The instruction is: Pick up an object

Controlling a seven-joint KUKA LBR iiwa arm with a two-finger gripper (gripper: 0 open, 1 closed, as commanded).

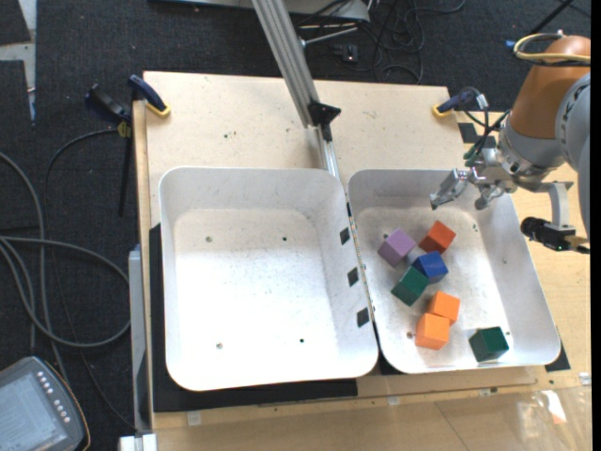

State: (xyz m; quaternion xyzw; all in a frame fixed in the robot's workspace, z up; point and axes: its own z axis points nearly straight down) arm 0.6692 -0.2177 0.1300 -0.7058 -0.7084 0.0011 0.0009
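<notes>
Reaching in from the right, the grey arm bends down over the far rim of the right bin, its orange band sitting above the wrist and the wrist tilted so the gripper points leftward and slightly down toward the bin's back wall. The two fingers stand spread apart with nothing between them; the jaws are released and hold no object.

All the blocks lie on the floor of the right bin, nearer the camera than the jaws. Closest below the jaws is the red-orange block, and just left of it the purple block. Touching the red-orange block on its near side is the blue block, with a dark green block just beside that, further from the jaws. Further still sit two orange blocks, one touching the other, and well apart from the jaws, at the bin's near right corner, a second dark green block.

Off to the jaws' left lies the left bin, sharing a rim with the right one. A slanted metal pole runs from the far side down to where the two bins meet.
</notes>
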